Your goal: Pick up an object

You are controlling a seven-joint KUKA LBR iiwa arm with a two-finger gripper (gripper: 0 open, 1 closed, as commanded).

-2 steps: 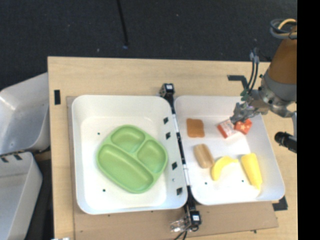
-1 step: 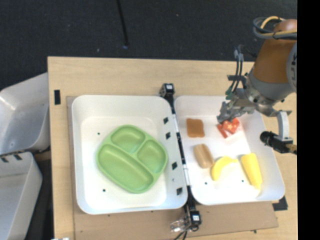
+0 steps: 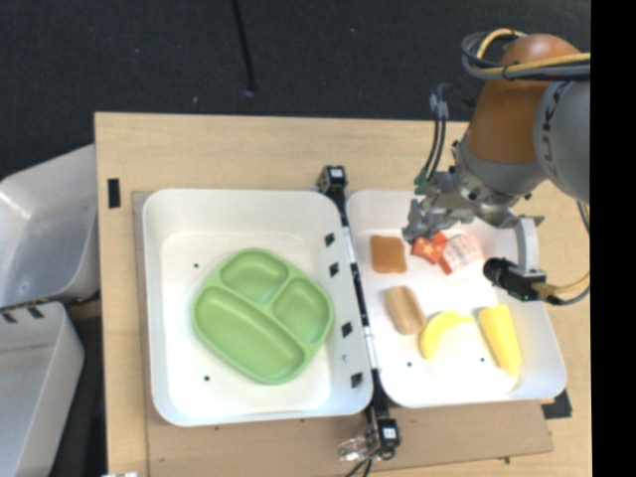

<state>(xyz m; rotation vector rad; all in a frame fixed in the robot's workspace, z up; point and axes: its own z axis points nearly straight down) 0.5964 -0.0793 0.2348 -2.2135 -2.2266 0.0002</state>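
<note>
Green comes first: a divided plate (image 3: 261,313) lies in the left bin (image 3: 159,366), and it is not what I am after. Across the divider, in the right bin (image 3: 542,376), sit a brown slice of toast (image 3: 389,254), a tan bread roll (image 3: 404,308), a banana (image 3: 443,332) and a yellow corn cob (image 3: 501,338), each a little apart from the next. Farther right and toward the back, just beside the toast, lies a red-and-white packet (image 3: 447,251), and my pincer (image 3: 429,229) hangs right over its near end. From this slant I cannot tell how wide my pincer stands, nor whether it has hold of anything. I judge the packet light, probably a bit crinkly or slick, likely to skid or tip if nudged sideways. I would close across its narrow width near the middle, coming straight down.
</note>
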